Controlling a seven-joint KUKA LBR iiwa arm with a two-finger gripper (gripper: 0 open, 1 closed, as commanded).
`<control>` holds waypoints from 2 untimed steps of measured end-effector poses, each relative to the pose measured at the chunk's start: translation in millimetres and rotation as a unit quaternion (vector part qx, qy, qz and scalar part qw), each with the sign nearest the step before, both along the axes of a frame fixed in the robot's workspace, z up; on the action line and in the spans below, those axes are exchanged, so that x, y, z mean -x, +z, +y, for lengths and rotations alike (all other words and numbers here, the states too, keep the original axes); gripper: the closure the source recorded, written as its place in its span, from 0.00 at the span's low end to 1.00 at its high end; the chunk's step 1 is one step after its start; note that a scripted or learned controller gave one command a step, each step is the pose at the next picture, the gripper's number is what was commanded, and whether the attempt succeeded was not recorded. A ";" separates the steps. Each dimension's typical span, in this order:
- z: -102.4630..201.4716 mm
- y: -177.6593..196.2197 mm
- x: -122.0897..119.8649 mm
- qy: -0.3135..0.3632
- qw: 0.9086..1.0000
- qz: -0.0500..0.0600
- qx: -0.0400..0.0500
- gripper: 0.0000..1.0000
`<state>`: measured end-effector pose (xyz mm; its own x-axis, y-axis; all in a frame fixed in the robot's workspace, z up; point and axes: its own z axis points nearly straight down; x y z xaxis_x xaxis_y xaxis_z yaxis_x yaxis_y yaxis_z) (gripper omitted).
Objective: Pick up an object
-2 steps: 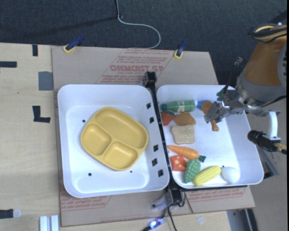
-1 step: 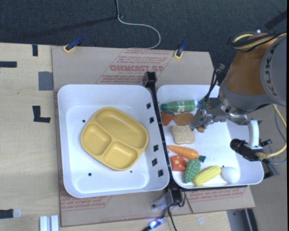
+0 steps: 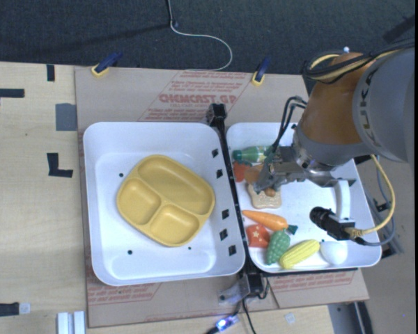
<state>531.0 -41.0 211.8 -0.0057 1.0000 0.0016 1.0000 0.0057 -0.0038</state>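
My gripper [image 3: 266, 181] reaches down into the right bin [image 3: 366, 252], just above a tan toast-like piece [image 3: 266, 200]. Behind it lies a green bottle-shaped toy [image 3: 249, 154] with an orange item [image 3: 240, 172] beside it. Nearer the front lie an orange carrot [image 3: 265, 219], a red piece [image 3: 256, 236], a green knobbly vegetable [image 3: 279, 245], a yellow corn cob [image 3: 299, 253] and a white egg-like object [image 3: 334, 252]. The arm's body hides the bin's right middle.
The left bin [image 3: 101, 207] holds a yellow divided plate [image 3: 166, 199]. A black divider [image 3: 226, 179] runs between the bins. A black cylindrical part [image 3: 327, 221] with a yellow cable hangs off the arm over the right bin.
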 end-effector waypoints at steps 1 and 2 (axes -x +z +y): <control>25.5 6.5 -1.1 -0.001 1.000 -0.001 0.001 1.00; 38.2 11.7 8.4 -0.001 1.000 0.000 0.000 1.00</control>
